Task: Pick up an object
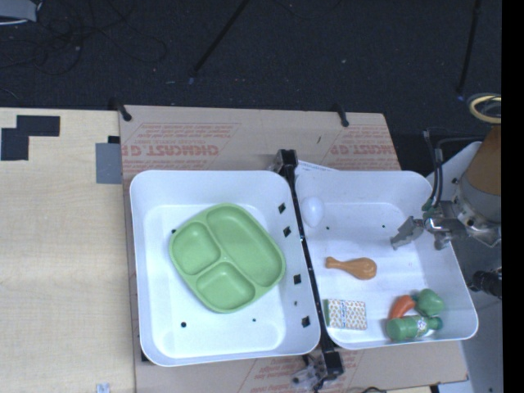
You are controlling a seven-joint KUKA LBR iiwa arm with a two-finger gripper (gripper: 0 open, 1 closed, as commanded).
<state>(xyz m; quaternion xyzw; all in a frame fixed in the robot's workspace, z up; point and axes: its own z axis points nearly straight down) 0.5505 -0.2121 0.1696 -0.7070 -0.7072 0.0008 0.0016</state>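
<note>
Green bottle (412, 327) lies beside orange carrot (401, 306); end effector (407, 232) hangs released above tan drumstick (353, 266).

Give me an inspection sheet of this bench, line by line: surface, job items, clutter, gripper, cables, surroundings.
Surface: two shallow white bins, left bin and right bin, side by side on brown printed cardboard.
Job's things: green three-compartment plastic plate in the left bin; in the right bin a tan drumstick-shaped toy, a small patterned square packet, an orange-and-green toy cluster at the near right corner, and a white rounded object.
Clutter: nothing seen.
Gripper: two-finger gripper over the right bin's right side, holding nothing; whether open or shut cannot be told.
Cables: dark leads on the floor behind the bench.
Surroundings: dark floor; light wooden panel on the left.
</note>
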